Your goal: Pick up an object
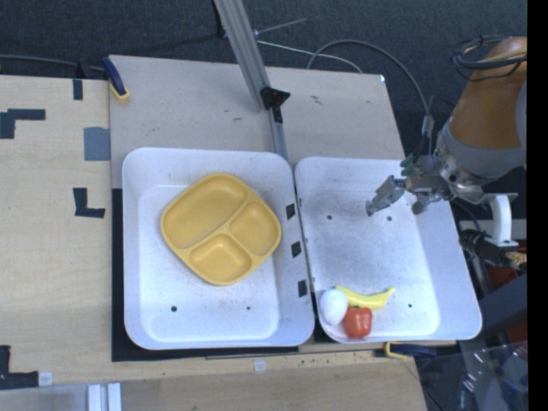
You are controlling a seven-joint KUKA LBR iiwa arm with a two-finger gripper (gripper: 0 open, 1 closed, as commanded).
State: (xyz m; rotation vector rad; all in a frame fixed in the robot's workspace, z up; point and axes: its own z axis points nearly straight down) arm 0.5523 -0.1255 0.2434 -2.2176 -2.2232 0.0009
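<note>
A yellow plastic plate with three compartments (pixel 221 228) lies flat, turned at an angle, in the upper middle of the left white bin (pixel 141 315). In the right white bin (pixel 445 315), three small things huddle at the near left corner: a white egg-shaped ball (pixel 332 306) against the bin's left wall, a small red pepper-like toy (pixel 359 322) touching it on its right, and a yellow toy banana (pixel 370 297) lying on its side just behind both.

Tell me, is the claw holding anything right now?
No, nothing. The claw hangs over the bare floor of the right bin, far from the banana, egg and tomato in the corner.
</note>
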